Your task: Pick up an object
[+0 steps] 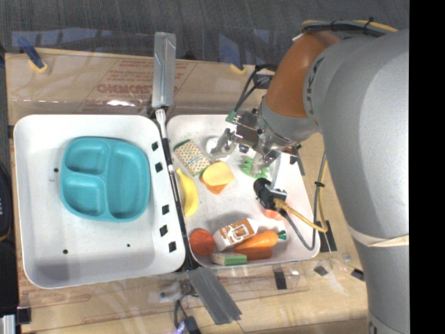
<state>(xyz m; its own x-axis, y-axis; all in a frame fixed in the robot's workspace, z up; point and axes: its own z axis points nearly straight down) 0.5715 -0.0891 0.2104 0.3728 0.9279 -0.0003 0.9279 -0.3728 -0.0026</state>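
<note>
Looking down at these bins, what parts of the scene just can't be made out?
- The green object: mostly covered by the gripper in the camera view, so its kind is unclear.
- The small red object: partly hidden behind a black part and yellow cable.
- Print on the small carton: too small to read.
- The arm: cut off by the frame's bottom.

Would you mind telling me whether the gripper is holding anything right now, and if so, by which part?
It cannot be told. The gripper hangs low in the right bin, close to a small green item, but nothing is visibly caught in it.
</note>
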